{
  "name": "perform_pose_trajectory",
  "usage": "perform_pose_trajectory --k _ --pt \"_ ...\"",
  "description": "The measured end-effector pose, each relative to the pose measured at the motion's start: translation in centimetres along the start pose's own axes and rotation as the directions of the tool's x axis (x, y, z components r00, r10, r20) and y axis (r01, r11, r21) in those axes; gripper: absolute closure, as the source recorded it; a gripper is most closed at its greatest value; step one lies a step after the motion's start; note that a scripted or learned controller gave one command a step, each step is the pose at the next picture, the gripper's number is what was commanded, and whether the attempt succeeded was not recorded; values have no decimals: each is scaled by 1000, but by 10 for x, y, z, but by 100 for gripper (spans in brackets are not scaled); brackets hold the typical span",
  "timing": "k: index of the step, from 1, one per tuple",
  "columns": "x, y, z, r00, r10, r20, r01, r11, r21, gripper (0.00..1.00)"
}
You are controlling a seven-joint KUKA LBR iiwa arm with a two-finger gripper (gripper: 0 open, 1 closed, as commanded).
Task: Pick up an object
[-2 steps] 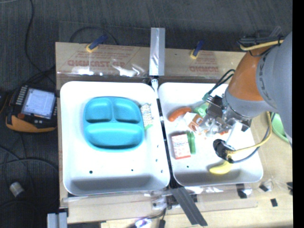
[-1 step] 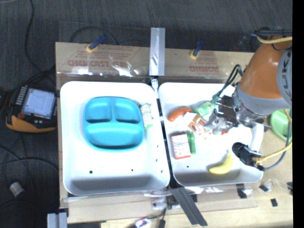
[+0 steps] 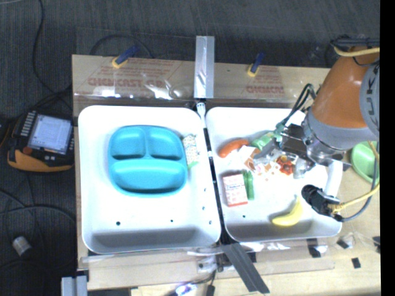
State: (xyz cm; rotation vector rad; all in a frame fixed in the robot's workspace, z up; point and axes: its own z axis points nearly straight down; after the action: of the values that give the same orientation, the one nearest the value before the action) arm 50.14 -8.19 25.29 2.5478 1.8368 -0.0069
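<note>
1. A brown board surface (image 3: 154, 79) carries two shallow white bins.
2. Right bin (image 3: 259, 224), frame centre-right: the tool (image 3: 278, 159) sits amid cluttered small items; its state is indiscernible.
3. A yellow plastic banana (image 3: 287, 216) lies lower right.

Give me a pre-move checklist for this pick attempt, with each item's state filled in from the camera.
1. Gripper is over the bin that holds the objects: ok, it sits above the right bin.
2. Candidate objects lie within that bin: ok, a yellow banana, a red box and an orange carrot-like piece are there.
3. Object already between the fingers: cannot tell, the wrist and clutter hide the tips.
4. Target stands apart from its neighbours: not ok under the gripper, where small items crowd together; ok for the banana.
5. Left bin contents out of the way: ok, the blue divided tray lies apart from the arm.
</note>
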Motion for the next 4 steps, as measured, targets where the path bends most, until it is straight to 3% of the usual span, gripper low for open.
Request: perform_pose_trajectory --k 1,2,3,4 --pt "13 -23 24 998 -65 -2 65 998 2 0" --pt "-17 21 46 985 171 0 -171 985 3 0" --pt "-11 65 136 987 -162 1 162 986 -30 0" --pt "23 62 70 989 -146 -1 146 989 1 0"
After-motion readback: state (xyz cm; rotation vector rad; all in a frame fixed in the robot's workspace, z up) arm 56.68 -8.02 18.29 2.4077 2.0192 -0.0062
